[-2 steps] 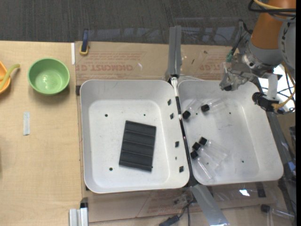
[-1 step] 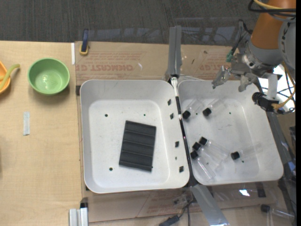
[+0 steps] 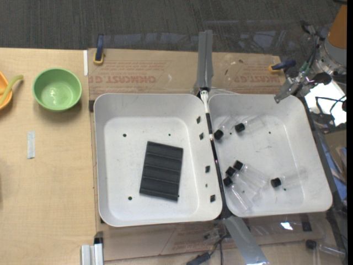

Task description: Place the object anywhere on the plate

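Note:
A black ribbed plate lies flat in the left bin, slightly right of its middle. Several small clear vials with black caps lie scattered in the right bin: one near the back, a cluster by the left wall, another toward the front right. My gripper hangs over the right bin's back right corner, above the rim and well away from the vials and the plate. Nothing shows in it.
A green bowl and an orange item sit on the wooden bench at left, with a small grey strip in front of them. Blue clamps hold the cardboard behind the bins. Cables hang at the right.

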